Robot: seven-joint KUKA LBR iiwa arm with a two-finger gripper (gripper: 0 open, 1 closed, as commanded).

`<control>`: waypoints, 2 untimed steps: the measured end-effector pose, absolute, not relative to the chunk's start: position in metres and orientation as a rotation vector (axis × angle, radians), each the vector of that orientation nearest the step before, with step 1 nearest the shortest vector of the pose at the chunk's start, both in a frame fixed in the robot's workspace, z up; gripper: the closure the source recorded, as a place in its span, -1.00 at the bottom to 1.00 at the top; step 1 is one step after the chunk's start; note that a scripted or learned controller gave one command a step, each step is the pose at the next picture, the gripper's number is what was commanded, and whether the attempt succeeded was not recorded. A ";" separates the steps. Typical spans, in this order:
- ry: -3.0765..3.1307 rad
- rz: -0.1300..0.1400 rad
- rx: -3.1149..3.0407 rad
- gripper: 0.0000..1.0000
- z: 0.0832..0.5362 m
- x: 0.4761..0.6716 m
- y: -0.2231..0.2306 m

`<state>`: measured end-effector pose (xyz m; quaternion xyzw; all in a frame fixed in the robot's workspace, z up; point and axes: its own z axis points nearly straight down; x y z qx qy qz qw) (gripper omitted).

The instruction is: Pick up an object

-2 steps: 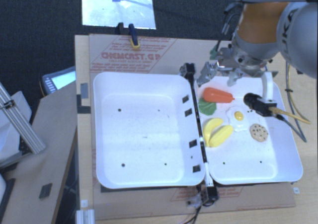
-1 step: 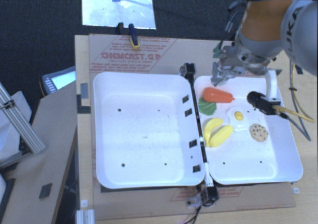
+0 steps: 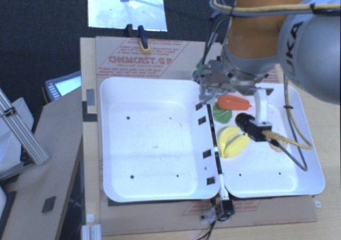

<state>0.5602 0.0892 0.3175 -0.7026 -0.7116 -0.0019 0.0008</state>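
Camera view: the grey arm reaches in from the right of the frame, and its gripper (image 3: 212,89) hangs low over the upper left corner of the right bin (image 3: 266,176), close to the ridge where the two bins meet. The wrist covers the jaws, so I cannot tell whether they are spread or closed, and nothing can be seen held.

The likely targets lie bunched just below and right of the gripper. An orange-red piece (image 3: 233,101) lies nearest, a small green piece (image 3: 222,115) touches its lower left side, and a yellow banana-like piece (image 3: 232,142) lies a little lower, beside the ridge. The left bin (image 3: 154,143) shows only bare white floor.

This looks like the approach or descent step, with no grasp confirmed. The next move probably calls for centring over one piece, most likely the orange-red one, then closing and lifting straight up.

Room is tight on the left. The ridge and its black clips (image 3: 207,154) are close by, and the green piece crowds the orange-red one, so a jaw could catch either. The lower right of the right bin is open floor with free room for moving.
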 end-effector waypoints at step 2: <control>-2.225 -0.002 -2.218 -1.00 0.321 0.569 0.169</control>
